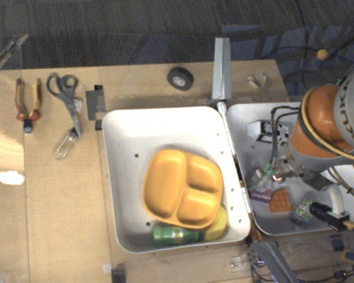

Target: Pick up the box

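Left bin (124,174): holds a yellow divided tray (183,187) lying tilted over a green bottle (168,234) and a yellow-green object (218,224) at the near wall.
Right bin (259,220): holds the arm (325,123) reaching in, small clutter, and a brown waffle-patterned piece (280,200).
Box: a small purple-and-white box (261,192) lies near the right bin's left wall, just beside the brown piece.
Gripper (272,173): low, above the box; jaw state cannot be told.
Bench (61,230): scissors (67,98), pliers (27,102), tape roll (180,78).

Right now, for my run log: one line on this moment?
arm: over right bin | left bin: yellow tray, green bottle | box: unidentified
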Available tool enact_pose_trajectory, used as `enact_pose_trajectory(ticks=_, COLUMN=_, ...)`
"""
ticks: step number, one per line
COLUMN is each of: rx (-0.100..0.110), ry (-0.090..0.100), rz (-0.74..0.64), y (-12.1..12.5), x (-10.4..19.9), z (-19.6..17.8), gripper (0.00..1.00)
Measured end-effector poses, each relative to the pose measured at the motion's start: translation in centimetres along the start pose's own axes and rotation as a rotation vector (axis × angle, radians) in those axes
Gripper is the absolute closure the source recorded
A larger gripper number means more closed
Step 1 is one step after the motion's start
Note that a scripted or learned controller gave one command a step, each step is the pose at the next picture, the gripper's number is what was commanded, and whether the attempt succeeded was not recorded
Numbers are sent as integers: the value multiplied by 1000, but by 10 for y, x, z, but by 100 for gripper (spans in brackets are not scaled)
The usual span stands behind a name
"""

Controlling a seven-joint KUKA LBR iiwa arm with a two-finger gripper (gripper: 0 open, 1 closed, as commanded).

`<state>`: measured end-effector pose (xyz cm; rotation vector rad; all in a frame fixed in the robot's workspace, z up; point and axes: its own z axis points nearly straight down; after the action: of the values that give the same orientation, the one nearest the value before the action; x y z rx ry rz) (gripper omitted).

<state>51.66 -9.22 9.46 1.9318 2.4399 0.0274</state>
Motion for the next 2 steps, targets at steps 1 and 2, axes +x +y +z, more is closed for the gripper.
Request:
enact_pose_trajectory(ticks=1, rx=-9, ry=-2, rz=-3, y=4, x=0, z=-12, gripper=100)
enact_pose_trajectory(ticks=2, rx=-9, ry=-3, rz=-3, y=4, x=-1, z=-13, gripper=0)
